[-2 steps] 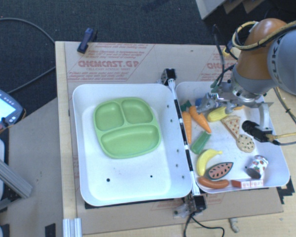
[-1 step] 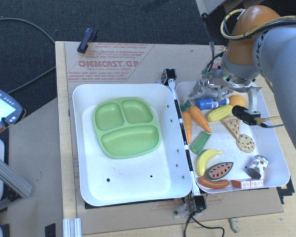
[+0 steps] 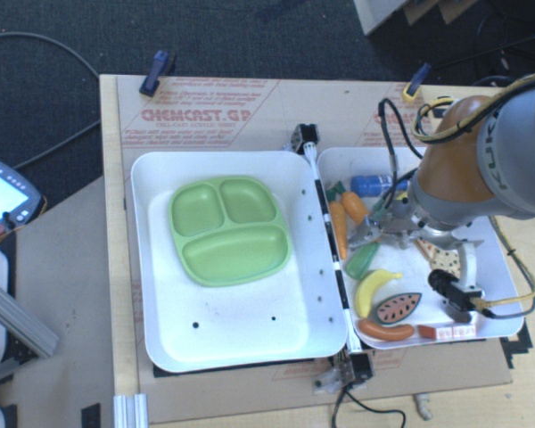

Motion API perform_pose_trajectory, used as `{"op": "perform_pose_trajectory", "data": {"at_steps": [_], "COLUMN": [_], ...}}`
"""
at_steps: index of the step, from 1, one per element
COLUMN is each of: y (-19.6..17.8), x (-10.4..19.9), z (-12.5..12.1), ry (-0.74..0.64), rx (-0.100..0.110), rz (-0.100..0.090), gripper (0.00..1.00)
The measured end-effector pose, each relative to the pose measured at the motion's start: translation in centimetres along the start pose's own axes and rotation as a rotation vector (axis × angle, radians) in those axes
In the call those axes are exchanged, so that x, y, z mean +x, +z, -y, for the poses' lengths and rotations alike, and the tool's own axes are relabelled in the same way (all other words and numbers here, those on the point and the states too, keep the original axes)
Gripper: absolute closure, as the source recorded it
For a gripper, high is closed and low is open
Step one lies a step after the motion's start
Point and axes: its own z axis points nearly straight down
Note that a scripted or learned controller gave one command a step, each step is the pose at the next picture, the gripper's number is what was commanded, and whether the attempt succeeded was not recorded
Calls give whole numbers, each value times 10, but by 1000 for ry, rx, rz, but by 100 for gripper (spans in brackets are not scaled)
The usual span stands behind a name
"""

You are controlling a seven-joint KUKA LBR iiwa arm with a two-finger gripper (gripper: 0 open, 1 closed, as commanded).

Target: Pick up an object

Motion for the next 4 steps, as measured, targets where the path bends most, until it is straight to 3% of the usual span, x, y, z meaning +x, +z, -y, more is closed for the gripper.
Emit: {"op": "perform_pose_trajectory", "data": {"at_steps": [1, 2, 3, 4], "y": [-10, -10, 6, -4], "x": [0, 0, -6, -6], "z": [-1, -1, 55, 55], "ry": [1, 1, 1, 1], "rx": [-3, -3, 0, -2], "rz": [0, 0, 0, 0], "gripper": [100, 0, 0, 100]}}
